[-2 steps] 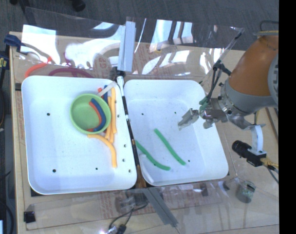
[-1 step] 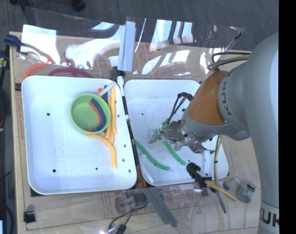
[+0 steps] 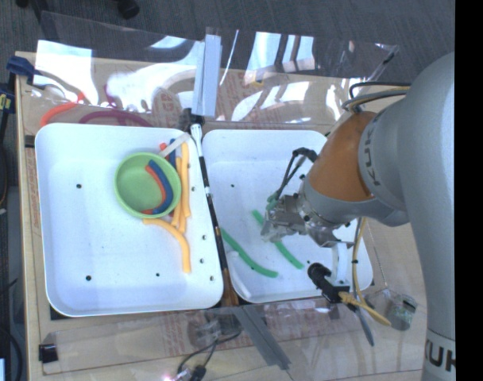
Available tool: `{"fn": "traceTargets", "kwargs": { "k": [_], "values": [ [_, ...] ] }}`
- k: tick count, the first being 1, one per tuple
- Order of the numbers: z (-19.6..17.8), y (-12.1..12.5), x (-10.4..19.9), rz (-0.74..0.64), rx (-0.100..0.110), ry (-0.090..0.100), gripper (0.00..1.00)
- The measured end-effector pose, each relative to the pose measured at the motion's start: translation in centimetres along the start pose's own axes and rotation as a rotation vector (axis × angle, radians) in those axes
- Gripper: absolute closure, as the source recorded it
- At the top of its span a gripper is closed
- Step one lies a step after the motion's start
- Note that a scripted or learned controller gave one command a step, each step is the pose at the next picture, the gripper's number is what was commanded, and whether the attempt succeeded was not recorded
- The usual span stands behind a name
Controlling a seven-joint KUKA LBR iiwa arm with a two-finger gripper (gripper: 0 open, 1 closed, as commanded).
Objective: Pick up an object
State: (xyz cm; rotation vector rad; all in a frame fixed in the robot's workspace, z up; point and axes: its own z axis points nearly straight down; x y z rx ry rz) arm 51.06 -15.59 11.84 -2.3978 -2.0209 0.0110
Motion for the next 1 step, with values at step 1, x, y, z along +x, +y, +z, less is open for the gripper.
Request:
{"fn": "traceTargets", "kwargs": {
  "k": [1],
  "values": [
    [0.0, 0.0, 0.0, 0.0, 0.0, 0.0, 0.0]
  ]
}}
